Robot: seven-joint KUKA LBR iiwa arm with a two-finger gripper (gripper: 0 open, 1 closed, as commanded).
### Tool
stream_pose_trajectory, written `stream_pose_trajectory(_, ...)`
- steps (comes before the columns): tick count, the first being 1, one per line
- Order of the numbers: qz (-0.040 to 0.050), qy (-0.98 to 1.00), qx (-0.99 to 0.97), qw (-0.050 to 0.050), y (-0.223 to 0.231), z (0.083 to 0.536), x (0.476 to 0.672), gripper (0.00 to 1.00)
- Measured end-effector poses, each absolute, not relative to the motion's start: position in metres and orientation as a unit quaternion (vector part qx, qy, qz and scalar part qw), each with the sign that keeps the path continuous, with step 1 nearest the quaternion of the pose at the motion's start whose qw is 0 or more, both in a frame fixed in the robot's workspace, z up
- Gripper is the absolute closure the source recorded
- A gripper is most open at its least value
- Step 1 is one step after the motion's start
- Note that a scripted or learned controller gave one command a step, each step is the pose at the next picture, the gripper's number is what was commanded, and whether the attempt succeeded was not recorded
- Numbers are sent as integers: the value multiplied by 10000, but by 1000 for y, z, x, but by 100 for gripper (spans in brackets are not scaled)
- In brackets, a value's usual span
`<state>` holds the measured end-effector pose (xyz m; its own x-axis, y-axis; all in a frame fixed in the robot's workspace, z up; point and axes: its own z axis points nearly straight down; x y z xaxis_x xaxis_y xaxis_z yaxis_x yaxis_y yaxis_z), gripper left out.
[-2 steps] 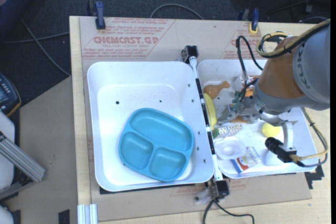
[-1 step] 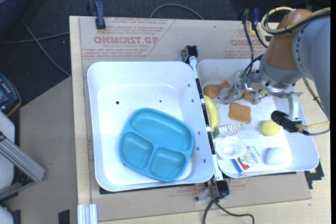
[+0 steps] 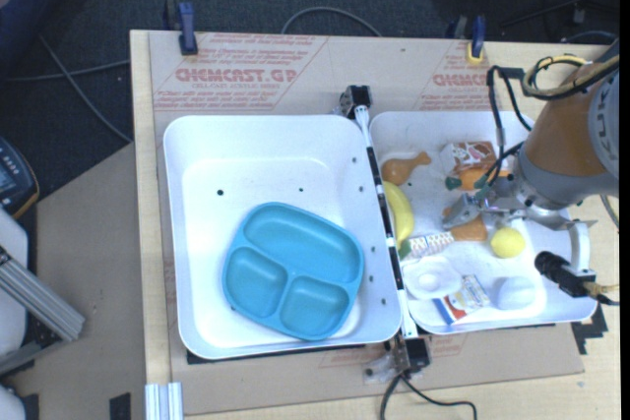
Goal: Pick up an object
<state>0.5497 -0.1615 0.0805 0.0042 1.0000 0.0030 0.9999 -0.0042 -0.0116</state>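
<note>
- Where the arm (image 3: 566, 138) leans in from the right edge, we see its gripper (image 3: 479, 202) low over the right bin (image 3: 433, 125).
- We cannot tell its grip.

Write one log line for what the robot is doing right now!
gripper: low in right bin, among small toys | lemon: loose beside it | banana: at left wall | blue tray: left bin

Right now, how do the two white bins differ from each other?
The left bin holds a single blue divided plate, while the right bin holds many small items, among them a banana and a yellow ball. The arm reaches over the right bin, not the left bin. Both are shallow, white and sit side by side on the bench.
</note>
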Motion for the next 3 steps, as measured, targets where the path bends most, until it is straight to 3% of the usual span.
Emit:
stream_pose_trajectory(1,29,-7067,-7075,34,-161,87,553,100)
stream_pose_trajectory(2,21,-7088,-7054,31,-88,84,554,100)
stream_pose_trajectory(3,-49,-7099,-7043,-42,-32,191,578,100)
